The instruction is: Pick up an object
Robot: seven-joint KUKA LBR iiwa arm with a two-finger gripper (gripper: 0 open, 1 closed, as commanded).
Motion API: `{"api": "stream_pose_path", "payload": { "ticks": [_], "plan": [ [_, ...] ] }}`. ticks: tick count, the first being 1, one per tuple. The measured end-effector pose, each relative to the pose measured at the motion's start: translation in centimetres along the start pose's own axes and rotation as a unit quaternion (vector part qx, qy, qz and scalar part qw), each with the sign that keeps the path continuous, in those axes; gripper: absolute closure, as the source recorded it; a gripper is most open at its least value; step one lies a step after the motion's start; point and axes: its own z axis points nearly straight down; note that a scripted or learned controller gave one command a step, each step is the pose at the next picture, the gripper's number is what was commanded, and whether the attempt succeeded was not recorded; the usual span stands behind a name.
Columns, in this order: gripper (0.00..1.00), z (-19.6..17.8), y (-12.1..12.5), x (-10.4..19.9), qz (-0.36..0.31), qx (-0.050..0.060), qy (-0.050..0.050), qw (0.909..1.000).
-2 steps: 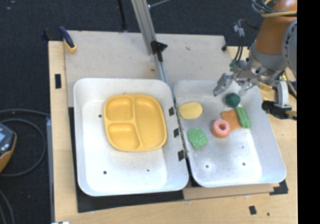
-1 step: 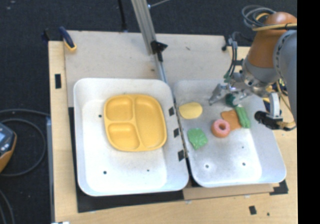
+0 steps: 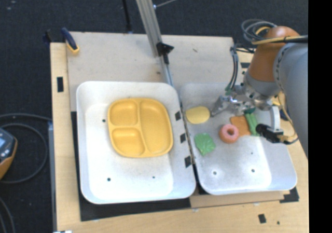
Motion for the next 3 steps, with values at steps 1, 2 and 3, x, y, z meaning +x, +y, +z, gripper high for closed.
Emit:
{"api": "stream_pose_path", "payload": {
  "ticks": [1,2,3],
  "plan": [
    [1.00,-1.5,0.2,-0.1,0.000,-0.003,-0.001,1.0000],
    [1.00,-6.4,-0.6,0.1,0.002,-0.002,0.000,1.0000],
    [1.00,-12.9,-0.8,0.4,-0.001,-0.004,0.000,1.0000]
  ]
}}
